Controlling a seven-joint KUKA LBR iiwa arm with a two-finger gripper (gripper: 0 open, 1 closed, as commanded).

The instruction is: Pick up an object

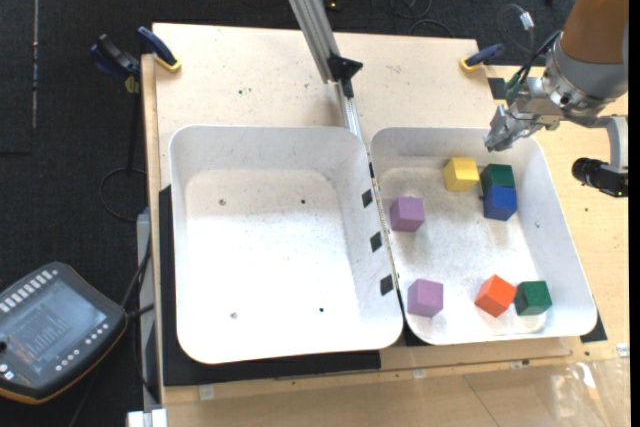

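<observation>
Right bin (560, 245) – yellow cube (461, 173) sits square-on, no long axis.

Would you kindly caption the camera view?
Gripper above the right bin, near the yellow cube and green cube.

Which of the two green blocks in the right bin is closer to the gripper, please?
The green block at the far side of the bin, touching the blue block, lies just below the gripper. The other green block sits beside the orange block.
</observation>
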